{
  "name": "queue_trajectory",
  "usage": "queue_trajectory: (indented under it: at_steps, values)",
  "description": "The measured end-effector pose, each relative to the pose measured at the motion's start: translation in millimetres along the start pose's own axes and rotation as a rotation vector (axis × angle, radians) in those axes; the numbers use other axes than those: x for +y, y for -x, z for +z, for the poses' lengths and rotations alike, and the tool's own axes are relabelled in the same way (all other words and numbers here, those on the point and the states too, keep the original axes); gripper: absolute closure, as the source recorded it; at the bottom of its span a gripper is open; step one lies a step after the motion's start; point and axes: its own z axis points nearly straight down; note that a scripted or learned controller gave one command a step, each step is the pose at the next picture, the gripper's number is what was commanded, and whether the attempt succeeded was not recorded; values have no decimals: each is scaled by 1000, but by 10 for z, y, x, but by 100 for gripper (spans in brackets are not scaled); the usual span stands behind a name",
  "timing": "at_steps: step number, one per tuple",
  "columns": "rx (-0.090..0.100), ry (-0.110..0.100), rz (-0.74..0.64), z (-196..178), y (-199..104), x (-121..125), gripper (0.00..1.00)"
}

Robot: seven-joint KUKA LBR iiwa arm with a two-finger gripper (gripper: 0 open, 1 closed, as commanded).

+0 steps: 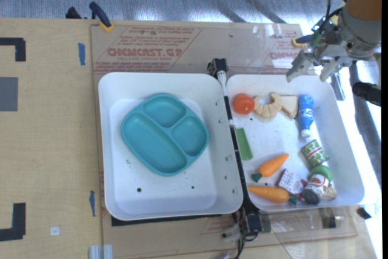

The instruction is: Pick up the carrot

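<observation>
- The tool (312, 67) is seen at the upper right, hovering over the far rim of the right bin (350, 148), its fingers spread apart with nothing between them.
- Two carrots are spotted in that bin: one carrot (273, 164) lies slanted near the middle, and a second carrot (268, 193) rests by the near wall.
- Both are well apart from the tool, so the pick is judged as not yet started; approach, descent and closing are all left.
- Clutter is noted around them: a tomato (243, 104), a croissant (271, 106), a blue bottle (305, 113), a green strip (243, 144).
- The left bin (115, 191) carries a teal plate (165, 133).
- The worktop (48, 148) is tan board; grey floor is seen beyond.
</observation>
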Motion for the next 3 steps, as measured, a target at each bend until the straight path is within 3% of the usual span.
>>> queue_trajectory:
  at_steps: [1,2,3]
  values:
    - [3,-8,-59,966,-411,-449,0]
    - [-1,7,43,1825,38,-858,0]
    - [-3,18,-104,1864,-239,-1461,0]
